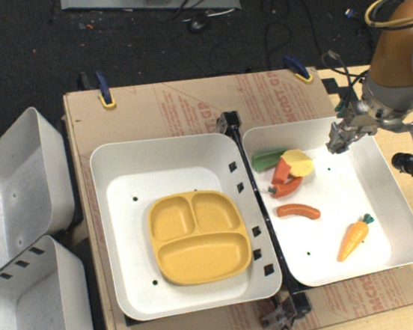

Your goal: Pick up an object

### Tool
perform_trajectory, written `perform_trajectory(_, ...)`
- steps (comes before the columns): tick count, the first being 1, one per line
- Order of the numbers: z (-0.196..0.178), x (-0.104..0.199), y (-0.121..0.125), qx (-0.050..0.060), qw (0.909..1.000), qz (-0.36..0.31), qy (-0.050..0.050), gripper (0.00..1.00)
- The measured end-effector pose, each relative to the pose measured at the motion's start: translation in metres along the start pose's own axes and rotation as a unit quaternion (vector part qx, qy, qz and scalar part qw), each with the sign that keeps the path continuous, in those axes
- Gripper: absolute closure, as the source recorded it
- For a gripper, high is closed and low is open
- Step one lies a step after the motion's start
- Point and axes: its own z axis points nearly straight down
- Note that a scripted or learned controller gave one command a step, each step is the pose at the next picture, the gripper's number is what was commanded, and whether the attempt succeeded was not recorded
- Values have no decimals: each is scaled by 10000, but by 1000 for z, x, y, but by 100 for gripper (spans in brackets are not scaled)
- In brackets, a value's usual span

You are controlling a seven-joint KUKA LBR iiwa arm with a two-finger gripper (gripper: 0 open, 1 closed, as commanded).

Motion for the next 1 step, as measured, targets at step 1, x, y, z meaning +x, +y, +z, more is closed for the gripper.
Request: perform_trajectory(1,-54,0,2,-9,10000,-13,-4,100)
